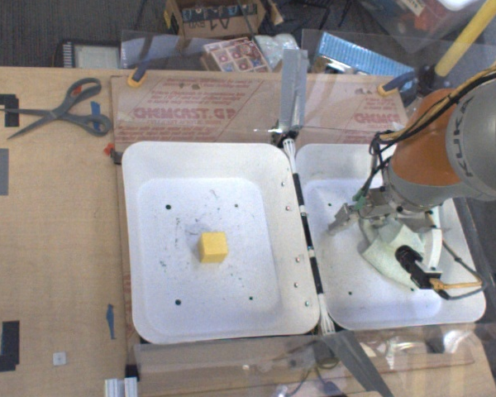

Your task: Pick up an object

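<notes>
Bench and arm, seen from above at a slant. The wooden bench (50, 246) takes up the left and centre of the scene, with black tape marks along its left margin. The grey arm (484, 131), with an orange band above the wrist, comes in from the right and bends down over the right-hand bin. Two shallow white bins sit side by side, their inner rims touching: the left bin (140, 172) and the right bin (339, 300). Behind both, a brown paper-faced sheet (198, 114) with red lettering lies flat against their far rims. A pair of scissors (66, 112) with blue-grey handles lies on the bench well to the left of that sheet, blades pointing left. The gripper (343, 219) hangs low over the right bin, in its upper left part near the shared rim; from this angle it cannot be told whether the claw is spread or pressed together. The object for picking, a small yellow cube (214, 247), rests on the floor of the left bin, near its middle and well apart from the gripper. Fine dark specks dot the floor around it.
</notes>
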{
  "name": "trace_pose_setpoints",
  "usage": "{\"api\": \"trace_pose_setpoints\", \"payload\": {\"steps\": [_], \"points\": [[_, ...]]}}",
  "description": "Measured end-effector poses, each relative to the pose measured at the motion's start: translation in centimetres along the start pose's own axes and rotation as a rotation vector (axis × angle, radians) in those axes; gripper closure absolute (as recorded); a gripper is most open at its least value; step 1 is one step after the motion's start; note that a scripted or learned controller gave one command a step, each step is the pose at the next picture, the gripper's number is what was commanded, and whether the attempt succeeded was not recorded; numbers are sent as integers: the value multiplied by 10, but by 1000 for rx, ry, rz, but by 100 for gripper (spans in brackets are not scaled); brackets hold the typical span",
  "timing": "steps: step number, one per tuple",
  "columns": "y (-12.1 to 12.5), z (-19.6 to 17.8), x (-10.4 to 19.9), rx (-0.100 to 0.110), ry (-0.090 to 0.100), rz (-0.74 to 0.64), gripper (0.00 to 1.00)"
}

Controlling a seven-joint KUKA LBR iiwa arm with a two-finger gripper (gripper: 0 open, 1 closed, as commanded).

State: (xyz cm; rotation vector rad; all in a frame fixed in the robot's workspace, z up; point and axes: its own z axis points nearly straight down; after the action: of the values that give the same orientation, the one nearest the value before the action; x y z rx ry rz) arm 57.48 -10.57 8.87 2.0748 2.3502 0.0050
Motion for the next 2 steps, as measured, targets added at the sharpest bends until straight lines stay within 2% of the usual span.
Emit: {"api": "trace_pose_setpoints", "payload": {"steps": [1, 2], "points": [[1, -12, -1, -6, -3, 2, 100], [19, -117, 4, 5, 2, -144, 100]]}}
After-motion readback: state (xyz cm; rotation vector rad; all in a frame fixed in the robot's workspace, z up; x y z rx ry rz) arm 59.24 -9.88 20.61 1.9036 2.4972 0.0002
